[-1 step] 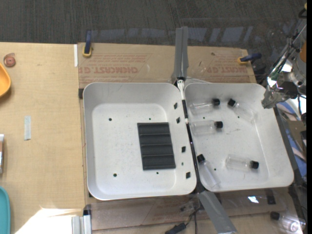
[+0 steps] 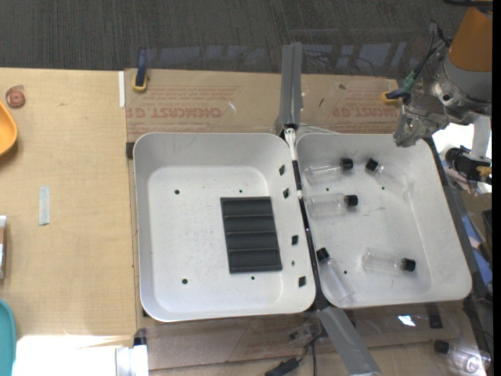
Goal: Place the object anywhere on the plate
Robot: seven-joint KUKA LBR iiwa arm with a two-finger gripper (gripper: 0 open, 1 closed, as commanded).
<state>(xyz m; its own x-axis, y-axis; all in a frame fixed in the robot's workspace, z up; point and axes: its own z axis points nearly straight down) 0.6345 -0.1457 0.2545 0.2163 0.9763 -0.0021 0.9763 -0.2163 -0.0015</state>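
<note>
1. The right bin (image 2: 438, 233) is the landmark here: a shallow white tray with rounded corners, set just beside a matching left bin (image 2: 156, 233) on the counter (image 2: 63, 171).
2. The tool (image 2: 409, 130) hangs over the far corner of the right bin, at the rim on the arm's side, below the grey wrist and the orange band (image 2: 473, 37).
3. Whether the tool's fingers stand wide or narrow cannot be told; they are small and blurred against the cardboard behind them, and nothing is seen held there.
4. Several clear vials with black caps lie on their sides inside the right bin.
5. Two of them lie near the bin's far wall: one vial (image 2: 325, 168) toward the divider between the bins, and a second vial (image 2: 383, 175) nearest the tool, just inward of it and apart from it.
6. A third vial (image 2: 329, 203) lies mid-bin on the divider side, well apart from the tool.
7. A fourth vial (image 2: 385, 263) lies toward the bin's near wall, and a fifth vial (image 2: 333, 271) rests against the near corner by the divider; both are the farthest from the tool.
8. A black ribbed plate (image 2: 250, 235) lies flat in the middle of the left bin, across the divider from the vials and well apart from the tool.
9. Brown cardboard (image 2: 211, 108) lies under the far edges of both bins.
</note>
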